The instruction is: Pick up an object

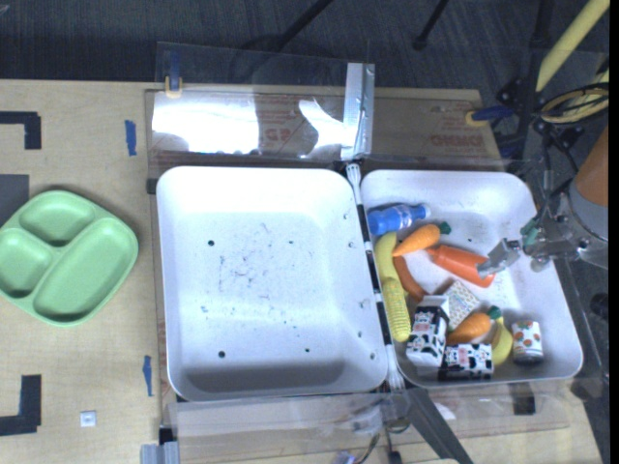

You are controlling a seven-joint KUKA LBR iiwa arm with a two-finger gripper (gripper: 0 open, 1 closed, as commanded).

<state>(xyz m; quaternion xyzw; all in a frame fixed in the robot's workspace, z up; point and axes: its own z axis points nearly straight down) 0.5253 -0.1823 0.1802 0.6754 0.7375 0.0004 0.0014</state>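
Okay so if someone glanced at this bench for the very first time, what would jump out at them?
Probably the bright heap of toy food crowded into the right bin: a blue bottle, carrots, a yellow corn cob and black-and-white cartons. The gripper hangs over that heap's right side. Off to the far left, a pale green divided plate sits on the wooden bench.
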